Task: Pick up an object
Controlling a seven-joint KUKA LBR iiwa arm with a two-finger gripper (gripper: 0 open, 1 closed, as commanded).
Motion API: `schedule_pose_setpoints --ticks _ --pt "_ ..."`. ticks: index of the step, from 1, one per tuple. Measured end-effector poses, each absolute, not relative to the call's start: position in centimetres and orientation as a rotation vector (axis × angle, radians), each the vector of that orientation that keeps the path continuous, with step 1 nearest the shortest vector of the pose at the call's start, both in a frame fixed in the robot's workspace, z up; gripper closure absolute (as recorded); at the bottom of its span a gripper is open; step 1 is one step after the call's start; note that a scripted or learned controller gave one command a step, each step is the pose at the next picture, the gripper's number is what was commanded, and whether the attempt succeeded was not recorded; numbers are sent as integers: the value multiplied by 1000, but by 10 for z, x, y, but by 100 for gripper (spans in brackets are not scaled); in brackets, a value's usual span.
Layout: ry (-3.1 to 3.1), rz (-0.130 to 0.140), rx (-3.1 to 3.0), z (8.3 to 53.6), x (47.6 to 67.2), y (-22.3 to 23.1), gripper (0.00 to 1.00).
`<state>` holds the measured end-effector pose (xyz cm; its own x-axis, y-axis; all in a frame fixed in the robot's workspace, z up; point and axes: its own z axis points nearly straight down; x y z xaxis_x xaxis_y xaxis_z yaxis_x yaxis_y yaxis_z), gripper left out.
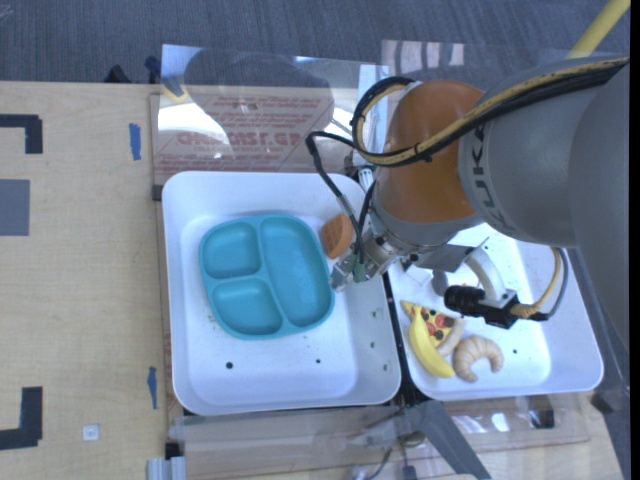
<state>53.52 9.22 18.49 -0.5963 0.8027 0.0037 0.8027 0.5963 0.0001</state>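
- In the left white bin (pixel 270 393), a light blue plastic plate with three parts (pixel 265 273) lies flat. It sits a bit toward 9 o'clock from the bin's middle.
- At 2 o'clock from the plate there is a small round orange-brown thing that looks like a bread roll (pixel 337 234). It rests on the bin floor, just beside the plate's rim, near the bin's 3 o'clock wall.
- The gripper (pixel 347 271) is at 5 o'clock from the roll, very close to it. It hangs over the plate's 3 o'clock edge.
- I cannot tell if the gripper is clenched or released. It is too small and partly hidden by the wrist. I see nothing clearly held in it.
- The big grey arm with the orange band (pixel 540 158) comes in from 3 o'clock and covers the top half of the right white bin (pixel 570 358).
- In the right bin, toward 6 o'clock, lies a yellow toy banana (pixel 428 353).
- A toy pizza slice, yellow with red dots (pixel 437 321), lies at the banana's 12 o'clock end and touches it.
- A tan toy croissant (pixel 478 356) lies at 3 o'clock from the banana, just beside it.
- Both bins sit side by side on a pale wooden bench (pixel 80 268), which stretches out toward 9 o'clock.
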Motion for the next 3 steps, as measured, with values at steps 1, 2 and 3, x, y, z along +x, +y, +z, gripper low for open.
schedule_pose_setpoints --ticks 1,2,3 --pt "-3032 -7 -854 245 518 101 100" --pt "-2818 1 -1381 219 479 147 100" --pt "-3027 -6 -855 233 480 210 100"
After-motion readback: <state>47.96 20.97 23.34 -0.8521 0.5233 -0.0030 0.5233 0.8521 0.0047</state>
